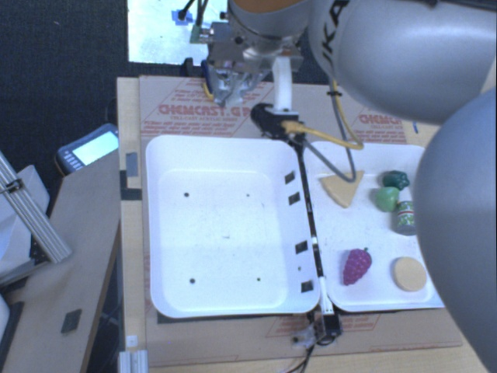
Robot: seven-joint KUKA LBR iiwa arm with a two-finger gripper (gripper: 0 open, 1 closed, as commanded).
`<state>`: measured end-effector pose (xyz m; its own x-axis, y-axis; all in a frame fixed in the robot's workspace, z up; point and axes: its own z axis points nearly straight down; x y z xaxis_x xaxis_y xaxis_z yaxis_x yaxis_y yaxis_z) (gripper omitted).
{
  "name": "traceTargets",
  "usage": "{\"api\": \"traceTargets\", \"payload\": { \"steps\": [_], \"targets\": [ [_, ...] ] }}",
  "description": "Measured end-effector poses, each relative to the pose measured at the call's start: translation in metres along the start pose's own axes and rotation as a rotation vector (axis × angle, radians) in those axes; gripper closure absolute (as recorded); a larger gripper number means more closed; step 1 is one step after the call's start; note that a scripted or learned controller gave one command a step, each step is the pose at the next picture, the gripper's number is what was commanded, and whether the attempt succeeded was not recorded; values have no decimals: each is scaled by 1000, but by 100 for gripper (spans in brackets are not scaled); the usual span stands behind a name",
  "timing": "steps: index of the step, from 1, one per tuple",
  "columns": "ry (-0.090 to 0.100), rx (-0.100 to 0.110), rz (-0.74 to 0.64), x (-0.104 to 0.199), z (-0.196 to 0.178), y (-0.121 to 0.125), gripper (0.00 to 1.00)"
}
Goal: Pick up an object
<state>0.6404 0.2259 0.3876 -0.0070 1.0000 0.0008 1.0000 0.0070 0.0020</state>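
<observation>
Dark carpet surrounds the desk [93,231], which carries a brown board and two shallow white bins side by side. At the far left a small device with a lit screen [88,149] lies on the desk edge, away from the work. Next comes the left bin [159,208], with nothing in it to pick.

Above its far rim, over the brown board, hangs the pincer [227,90]. It sits under the wrist and the picture is blurred there, so I cannot tell if it is released or clenched; I see nothing in it.

The things to pick are all in the right bin [334,294]: a tan wedge [340,188] near the divider, a purple bunch of grapes [356,265] lower down, a round tan biscuit [408,273], then a green lump [386,199], a darker green piece [395,179] and a small can [404,217] crowded together at the right.

The risks, as I judge them: the pincer is well apart from every object, so a descent here meets only board or rim. The three crowded things could be knocked or caught together. The flat wedge and biscuit may slip. The big arm [411,53] covers part of this bin, and the yellow cable [326,138] hangs over its corner and could drag.
</observation>
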Motion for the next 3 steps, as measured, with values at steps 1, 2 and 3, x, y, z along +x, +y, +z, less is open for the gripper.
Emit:
{"api": "traceTargets", "payload": {
  "steps": [1,2,3],
  "targets": [
    [-3,13,0,9,98,-50,100],
    [1,-7,12,-64,-2,-74,100],
    [4,-8,-2,13,-50,-27,100]
  ]
}}
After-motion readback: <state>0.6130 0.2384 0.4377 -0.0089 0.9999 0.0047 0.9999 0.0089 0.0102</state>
